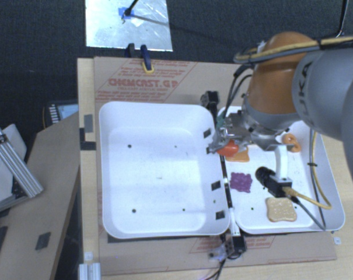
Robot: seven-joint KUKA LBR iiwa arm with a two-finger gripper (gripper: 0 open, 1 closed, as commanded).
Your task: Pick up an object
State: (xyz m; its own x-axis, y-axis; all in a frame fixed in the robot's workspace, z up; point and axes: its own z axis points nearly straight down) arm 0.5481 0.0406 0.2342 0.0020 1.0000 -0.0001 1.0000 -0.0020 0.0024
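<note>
A grey robot arm's claw (226, 140) hangs at the right white bin's (334, 214) left edge, poised over a red-orange plastic toy (230, 150); its grip cannot be told.

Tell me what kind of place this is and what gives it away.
Most likely a robotics lab bench set up for grasping trials. A grey KUKA arm reaches over two shallow white bins, the right one holding toy food such as a slice of toast, and a calibration-style board lies behind.
</note>
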